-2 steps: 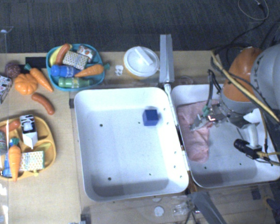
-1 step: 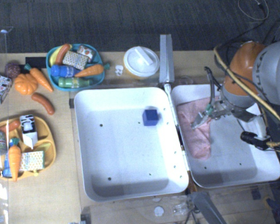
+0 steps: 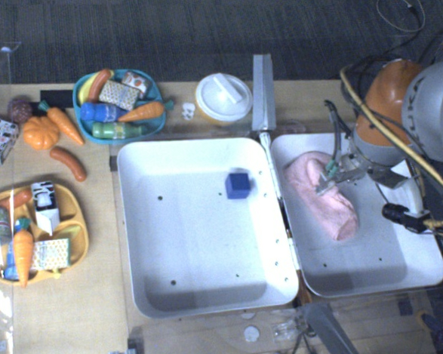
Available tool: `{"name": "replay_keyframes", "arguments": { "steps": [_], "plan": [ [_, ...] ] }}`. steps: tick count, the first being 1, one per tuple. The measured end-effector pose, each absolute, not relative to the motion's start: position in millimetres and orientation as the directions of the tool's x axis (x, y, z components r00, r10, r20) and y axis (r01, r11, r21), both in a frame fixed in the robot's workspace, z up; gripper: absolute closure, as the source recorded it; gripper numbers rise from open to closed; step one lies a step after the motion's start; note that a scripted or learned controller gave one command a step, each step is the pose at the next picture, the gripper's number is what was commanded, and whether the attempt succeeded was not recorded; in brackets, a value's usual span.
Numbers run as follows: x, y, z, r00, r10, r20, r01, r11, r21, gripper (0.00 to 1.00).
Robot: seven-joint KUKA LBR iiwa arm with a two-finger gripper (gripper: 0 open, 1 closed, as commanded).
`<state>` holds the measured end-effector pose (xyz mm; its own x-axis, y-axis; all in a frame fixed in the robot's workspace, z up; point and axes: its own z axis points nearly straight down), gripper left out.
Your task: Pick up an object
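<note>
A pink soft object [image 3: 323, 197] lies in the right bin [image 3: 379, 271], stretched from its back left toward the middle. My gripper [image 3: 333, 178] reaches in from the right and is down on the object's upper right side, touching it. The grey arm with its orange band [image 3: 386, 100] hangs above the bin's back right part. A small blue cube [image 3: 239, 184] sits alone in the left bin [image 3: 190, 273], near its back right corner.
A metal divider post [image 3: 261, 94] stands at the back between the bins. Behind the bins are a white lidded bowl [image 3: 223, 97] and a blue bowl of toy food [image 3: 118, 105]. A yellow tray of toy food [image 3: 36, 232] and loose toy vegetables lie at the left. Cables [image 3: 414, 219] trail over the right bin's edge.
</note>
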<state>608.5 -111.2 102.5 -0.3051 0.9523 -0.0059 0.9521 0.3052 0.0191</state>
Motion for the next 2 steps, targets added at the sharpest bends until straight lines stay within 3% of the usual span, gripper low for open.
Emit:
{"name": "replay_keyframes", "arguments": {
  "steps": [1, 2],
  "plan": [
    [652.5, -42, 281, -0.288, 0.958, -0.003, 0.958, 0.288, 0.007, 1.0],
    [660.6, -90, 207, -0.318, 0.948, -0.001, 0.948, 0.318, 0.001, 1.0]
  ]
}}
